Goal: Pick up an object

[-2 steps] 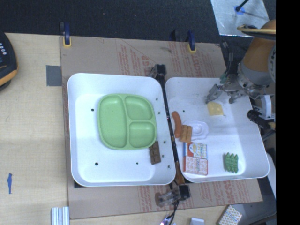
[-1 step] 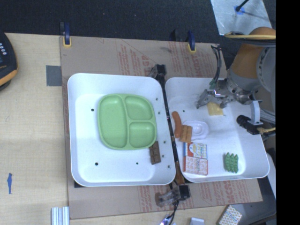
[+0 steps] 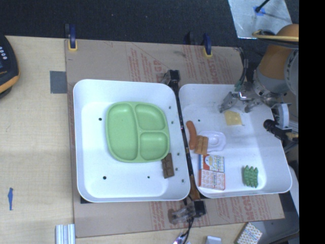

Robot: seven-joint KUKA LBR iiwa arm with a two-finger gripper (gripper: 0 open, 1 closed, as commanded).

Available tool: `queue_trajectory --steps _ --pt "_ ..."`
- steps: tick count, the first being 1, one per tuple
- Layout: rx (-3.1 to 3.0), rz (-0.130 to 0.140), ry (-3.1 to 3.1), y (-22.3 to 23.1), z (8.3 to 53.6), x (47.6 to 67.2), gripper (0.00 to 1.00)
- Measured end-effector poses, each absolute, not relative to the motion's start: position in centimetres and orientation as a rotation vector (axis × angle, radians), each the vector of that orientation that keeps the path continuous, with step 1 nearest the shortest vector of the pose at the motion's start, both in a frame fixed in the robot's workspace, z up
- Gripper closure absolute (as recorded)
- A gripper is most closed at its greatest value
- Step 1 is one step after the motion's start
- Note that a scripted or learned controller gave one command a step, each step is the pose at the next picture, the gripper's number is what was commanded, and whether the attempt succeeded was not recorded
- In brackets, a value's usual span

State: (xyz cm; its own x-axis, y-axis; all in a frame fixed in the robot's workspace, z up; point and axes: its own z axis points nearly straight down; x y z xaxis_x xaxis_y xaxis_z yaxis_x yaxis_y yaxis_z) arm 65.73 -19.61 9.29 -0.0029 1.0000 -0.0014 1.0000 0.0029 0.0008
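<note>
The right bin (image 3: pixel 271 159) holds several small objects. A pale yellow flat piece (image 3: pixel 233 117) lies near its back. An orange-brown sausage (image 3: pixel 191 132) and a brown ridged piece (image 3: pixel 202 144) lie by the left wall, next to a clear round lid (image 3: pixel 217 140). A printed packet (image 3: pixel 212 172) and a green ridged block (image 3: pixel 250 176) lie near the front. My gripper (image 3: pixel 237 104) hovers at the back of this bin, just beyond the yellow piece, fingers spread apart with nothing between them.
The left bin (image 3: pixel 89 182) carries a green divided plate (image 3: pixel 137 131) and a small brown block (image 3: pixel 167 166) at its front right. Clamps sit along the seam between the bins. The grey arm (image 3: pixel 277 67) comes in from the right.
</note>
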Motion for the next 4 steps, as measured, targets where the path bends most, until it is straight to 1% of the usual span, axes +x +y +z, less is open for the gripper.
queue_trajectory --steps 1,2,3,4 --pt "2.217 -0.004 2.23 -17.5 11.2 64.4 0.0" --pt "2.22 -0.007 2.228 -19.1 9.1 64.3 0.0" --pt "2.214 -0.003 2.227 -19.1 10.6 64.6 1.0" --pt "2.217 -0.007 2.23 -19.1 10.3 64.4 0.0"
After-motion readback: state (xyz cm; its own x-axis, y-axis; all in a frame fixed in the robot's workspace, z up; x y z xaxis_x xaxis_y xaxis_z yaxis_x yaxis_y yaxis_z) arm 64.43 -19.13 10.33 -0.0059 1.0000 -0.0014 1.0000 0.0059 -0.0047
